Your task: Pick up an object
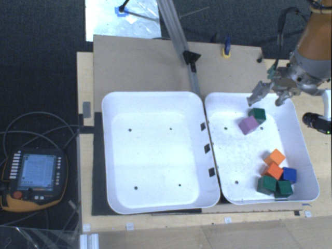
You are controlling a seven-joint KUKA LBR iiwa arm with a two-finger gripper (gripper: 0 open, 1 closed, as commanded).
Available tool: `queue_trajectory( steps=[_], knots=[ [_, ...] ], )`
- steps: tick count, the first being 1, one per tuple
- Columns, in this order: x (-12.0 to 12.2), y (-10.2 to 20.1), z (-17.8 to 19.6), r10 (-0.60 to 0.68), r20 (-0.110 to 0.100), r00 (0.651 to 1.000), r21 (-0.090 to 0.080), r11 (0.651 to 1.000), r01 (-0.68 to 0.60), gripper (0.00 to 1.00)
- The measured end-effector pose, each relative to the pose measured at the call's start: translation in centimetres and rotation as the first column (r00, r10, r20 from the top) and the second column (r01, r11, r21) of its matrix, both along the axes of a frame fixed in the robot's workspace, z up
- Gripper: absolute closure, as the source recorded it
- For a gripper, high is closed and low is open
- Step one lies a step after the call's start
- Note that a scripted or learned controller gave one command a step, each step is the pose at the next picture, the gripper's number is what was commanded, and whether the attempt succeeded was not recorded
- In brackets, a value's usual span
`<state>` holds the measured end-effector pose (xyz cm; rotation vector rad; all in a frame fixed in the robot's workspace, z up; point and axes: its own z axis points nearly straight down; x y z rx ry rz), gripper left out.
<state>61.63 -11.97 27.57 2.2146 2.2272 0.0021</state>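
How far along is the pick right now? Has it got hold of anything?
Done: the arm has reached over the right bin, and the open pincer hangs above the green block and the purple block. In hand: nothing sits between its fingers. Left: descend, close on a block and lift. The pile of orange, green and blue blocks lies untouched in the near corner.

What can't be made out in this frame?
- Gripper: fingers spread above the green block; contact or height above it unreadable from the slanted camera view.
- Arm: cut off by the top and right edges.
- Corner pile: orange, blue and green blocks overlap; exact count unclear.
- Pendant: screen text too small.
- Purple block: touching the green block or not, unclear.
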Motion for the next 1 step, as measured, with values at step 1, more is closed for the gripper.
queue_trajectory(
  steps=[1],
  knots=[
    [0.00, 0.00, 0.01, 0.000, 0.000, 1.000, 0.000, 1.000, 0.000, 0.00]
  ],
)
